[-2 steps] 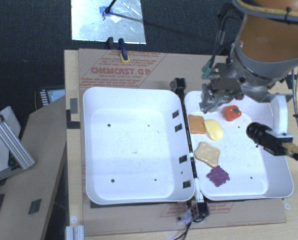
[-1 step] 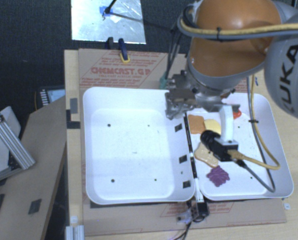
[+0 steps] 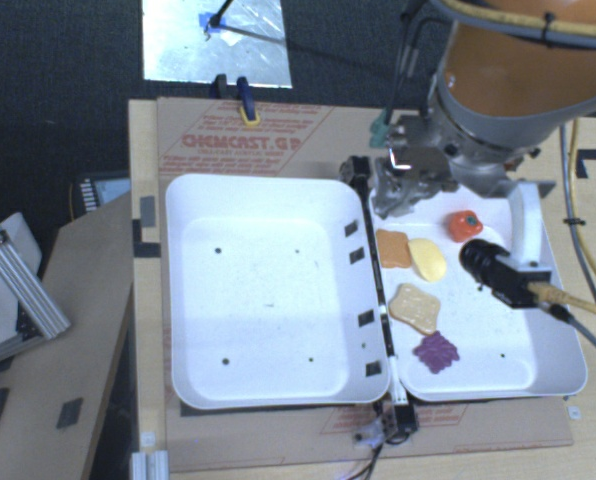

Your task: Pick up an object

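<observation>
Orange-banded arm (image 3: 538,38) hides right bin's (image 3: 548,368) far corner.

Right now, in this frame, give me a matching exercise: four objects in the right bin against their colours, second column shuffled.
Objects:
1. tomato-shaped toy
2. grape cluster
3. bread slice
4. oval piece

Colours:
A. purple
B. yellow
C. red-orange
D. tan

Pairs: 1-C, 2-A, 3-D, 4-B

Five small food toys (image 3: 425,260) lie in right bin (image 3: 553,368).
</observation>
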{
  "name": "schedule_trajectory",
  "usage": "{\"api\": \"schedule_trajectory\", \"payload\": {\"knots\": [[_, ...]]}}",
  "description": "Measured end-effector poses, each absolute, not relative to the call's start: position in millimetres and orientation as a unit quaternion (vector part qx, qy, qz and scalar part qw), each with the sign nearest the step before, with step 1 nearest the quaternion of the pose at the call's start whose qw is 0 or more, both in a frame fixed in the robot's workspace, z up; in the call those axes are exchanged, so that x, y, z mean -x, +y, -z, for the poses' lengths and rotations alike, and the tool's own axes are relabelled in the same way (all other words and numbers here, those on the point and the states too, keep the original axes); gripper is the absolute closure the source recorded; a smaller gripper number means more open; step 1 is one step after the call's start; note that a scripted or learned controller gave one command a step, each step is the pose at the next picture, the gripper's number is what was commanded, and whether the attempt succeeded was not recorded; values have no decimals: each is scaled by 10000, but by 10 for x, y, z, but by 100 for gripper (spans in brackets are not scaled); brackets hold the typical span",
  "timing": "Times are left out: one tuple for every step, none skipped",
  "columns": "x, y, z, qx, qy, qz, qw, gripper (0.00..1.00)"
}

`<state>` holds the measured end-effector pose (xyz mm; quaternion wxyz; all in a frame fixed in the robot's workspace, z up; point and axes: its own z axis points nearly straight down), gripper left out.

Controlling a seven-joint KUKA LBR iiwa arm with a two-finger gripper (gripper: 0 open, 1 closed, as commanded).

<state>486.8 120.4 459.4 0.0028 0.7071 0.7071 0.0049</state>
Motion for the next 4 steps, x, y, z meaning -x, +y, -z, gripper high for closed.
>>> {"api": "schedule_trajectory", "payload": {"knots": [[-5369,1736,-3585,-7045,7097,20,-13,100],[-4857,1841,-5045,-7048,7094,-90,33,100],[-4852,2373,-4100,-7039,7103,33,-19,100],[-4837,2331,-2301,-7068,7073,81,-30,100]]}}
